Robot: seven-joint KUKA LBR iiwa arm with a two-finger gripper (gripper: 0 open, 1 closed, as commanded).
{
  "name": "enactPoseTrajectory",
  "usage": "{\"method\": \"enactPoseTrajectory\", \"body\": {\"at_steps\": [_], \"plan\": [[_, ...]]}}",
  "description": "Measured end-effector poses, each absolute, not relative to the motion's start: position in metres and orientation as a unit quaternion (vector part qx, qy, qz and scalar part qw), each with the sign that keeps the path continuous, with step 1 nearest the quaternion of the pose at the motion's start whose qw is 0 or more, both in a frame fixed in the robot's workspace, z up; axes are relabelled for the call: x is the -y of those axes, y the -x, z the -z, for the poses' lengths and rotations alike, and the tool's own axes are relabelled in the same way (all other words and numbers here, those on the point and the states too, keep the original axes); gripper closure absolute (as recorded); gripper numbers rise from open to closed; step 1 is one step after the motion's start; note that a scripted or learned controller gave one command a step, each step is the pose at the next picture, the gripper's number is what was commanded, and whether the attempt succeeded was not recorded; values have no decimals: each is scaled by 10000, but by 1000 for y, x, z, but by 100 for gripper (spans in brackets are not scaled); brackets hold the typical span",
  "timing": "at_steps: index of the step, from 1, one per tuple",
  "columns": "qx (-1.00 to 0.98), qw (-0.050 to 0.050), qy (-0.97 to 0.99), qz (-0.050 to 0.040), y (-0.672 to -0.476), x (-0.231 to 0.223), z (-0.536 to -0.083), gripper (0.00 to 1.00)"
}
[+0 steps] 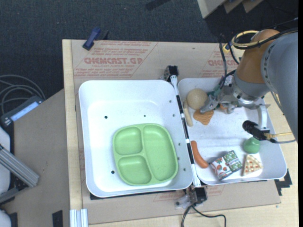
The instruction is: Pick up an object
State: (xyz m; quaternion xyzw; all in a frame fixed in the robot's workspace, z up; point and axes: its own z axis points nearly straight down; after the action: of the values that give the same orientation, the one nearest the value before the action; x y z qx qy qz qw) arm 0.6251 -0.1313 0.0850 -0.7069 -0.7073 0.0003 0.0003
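**Gripper low in the right bin, beside a round tan piece**

From the fixed camera above the bench, we see two shallow white bins side by side. We use the right bin [279,167] as our landmark. Just to its left, the left bin [94,126] holds a green divided plate [143,153].

Inside the right bin, at its upper left corner, lies a round tan piece [196,98], like a bread roll, with an orange wedge [204,118] just below it. Along the bin's left wall lies a red sausage [199,155]. Near its lower edge sit a small printed carton [226,164] and a pizza slice [252,164], with a green ball [252,144] above the slice.

The arm enters from the right, and the gripper [210,104] hangs low over the bin's upper part, just beside the round tan piece and above the orange wedge. We cannot tell how its fingers stand, nor whether anything lies between them.

We judge these pieces to be light, stiff toy food with smooth, somewhat slippery skins. The round one could roll away; a hold across its widest middle looks safest.
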Motion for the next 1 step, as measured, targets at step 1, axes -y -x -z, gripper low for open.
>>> {"method": "enactPoseTrajectory", "body": {"at_steps": [1], "plan": [[7071,-6,7071,3,-543,132,-85,0]]}}
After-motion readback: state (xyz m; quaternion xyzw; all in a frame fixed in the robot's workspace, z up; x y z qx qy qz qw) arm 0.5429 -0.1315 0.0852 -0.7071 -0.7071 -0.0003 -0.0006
